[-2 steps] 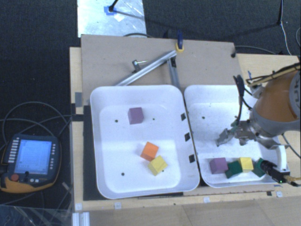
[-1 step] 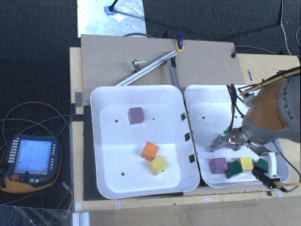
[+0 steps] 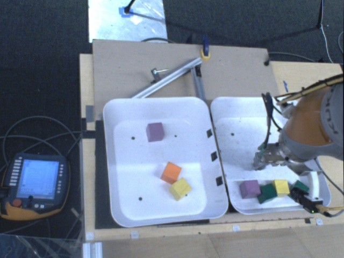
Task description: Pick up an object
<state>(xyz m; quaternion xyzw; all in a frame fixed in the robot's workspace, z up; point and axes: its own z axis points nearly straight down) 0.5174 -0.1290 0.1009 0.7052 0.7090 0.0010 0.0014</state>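
My gripper (image 3: 262,160) hangs low in the right bin (image 3: 236,117), near its middle, with the grey arm and orange band behind it to the right. Just below it, along the bin's front edge, lie a purple cube (image 3: 249,188), a dark green block (image 3: 266,193) and a yellow cube (image 3: 281,186), with another green piece (image 3: 300,186) further right. The gripper is apart from them, above the purple cube. In the left bin (image 3: 123,144) sit a purple cube (image 3: 155,131), an orange cube (image 3: 171,172) and a yellow cube (image 3: 180,188).
A metal bar (image 3: 169,77) lies slanted on the cardboard behind the bins. A teach pendant (image 3: 35,184) rests on the floor at left. Cables hang by the arm over the right bin.
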